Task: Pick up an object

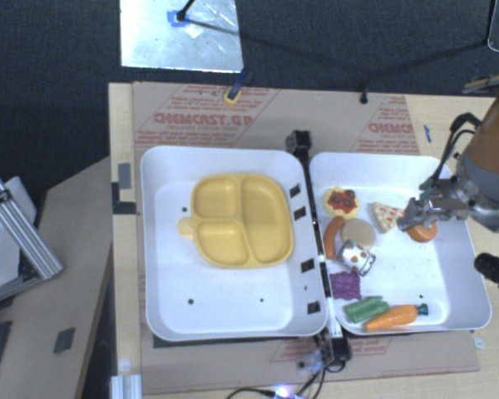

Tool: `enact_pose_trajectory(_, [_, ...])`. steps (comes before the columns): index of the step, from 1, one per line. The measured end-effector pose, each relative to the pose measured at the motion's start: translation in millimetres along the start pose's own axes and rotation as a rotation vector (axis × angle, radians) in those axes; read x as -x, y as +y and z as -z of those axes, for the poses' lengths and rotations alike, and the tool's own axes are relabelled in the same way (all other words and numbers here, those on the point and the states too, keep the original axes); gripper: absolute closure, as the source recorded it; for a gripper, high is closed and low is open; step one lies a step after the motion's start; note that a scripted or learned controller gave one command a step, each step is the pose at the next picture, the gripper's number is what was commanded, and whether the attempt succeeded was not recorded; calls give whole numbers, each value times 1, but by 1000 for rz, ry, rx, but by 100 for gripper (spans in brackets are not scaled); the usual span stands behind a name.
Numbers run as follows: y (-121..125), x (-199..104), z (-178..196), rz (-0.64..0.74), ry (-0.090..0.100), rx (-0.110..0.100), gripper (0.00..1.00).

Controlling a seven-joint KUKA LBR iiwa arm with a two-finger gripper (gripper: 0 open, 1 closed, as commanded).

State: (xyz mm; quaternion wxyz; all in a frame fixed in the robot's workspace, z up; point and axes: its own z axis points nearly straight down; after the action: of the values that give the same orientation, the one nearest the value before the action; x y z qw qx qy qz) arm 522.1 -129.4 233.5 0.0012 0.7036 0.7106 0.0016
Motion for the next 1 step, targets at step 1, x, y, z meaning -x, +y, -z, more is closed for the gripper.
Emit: enact_pose_trajectory(1, [-4,-52,-2,-1,1,-3,100])
